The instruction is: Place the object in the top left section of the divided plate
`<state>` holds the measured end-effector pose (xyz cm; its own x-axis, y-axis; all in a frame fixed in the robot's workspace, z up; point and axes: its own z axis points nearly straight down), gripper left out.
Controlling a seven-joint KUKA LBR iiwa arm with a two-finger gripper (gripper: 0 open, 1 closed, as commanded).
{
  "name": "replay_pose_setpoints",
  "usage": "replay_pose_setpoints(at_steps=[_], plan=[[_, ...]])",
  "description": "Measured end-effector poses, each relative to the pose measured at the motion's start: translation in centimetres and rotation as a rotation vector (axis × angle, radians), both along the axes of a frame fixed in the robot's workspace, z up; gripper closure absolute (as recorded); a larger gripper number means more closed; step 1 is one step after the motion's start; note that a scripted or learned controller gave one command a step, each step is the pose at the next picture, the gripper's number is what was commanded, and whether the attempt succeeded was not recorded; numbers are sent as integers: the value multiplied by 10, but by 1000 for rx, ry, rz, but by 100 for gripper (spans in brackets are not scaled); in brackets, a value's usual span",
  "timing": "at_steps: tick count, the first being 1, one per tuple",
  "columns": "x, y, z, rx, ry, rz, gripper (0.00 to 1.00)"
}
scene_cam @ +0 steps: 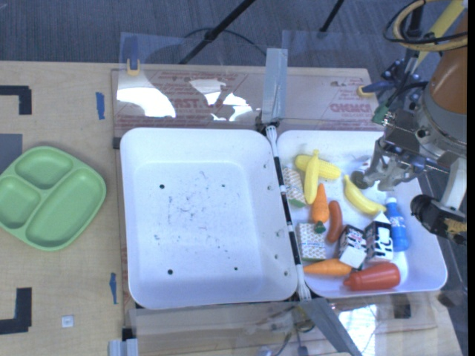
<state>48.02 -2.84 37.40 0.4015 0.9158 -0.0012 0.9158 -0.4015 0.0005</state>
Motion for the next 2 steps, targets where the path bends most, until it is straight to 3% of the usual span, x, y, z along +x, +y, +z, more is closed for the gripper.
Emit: replay_pose_setpoints(at_steps=[1,2], plan=[[-1,60,-168,2,2,176,100],[0,45,-75,1,1,5,100]])
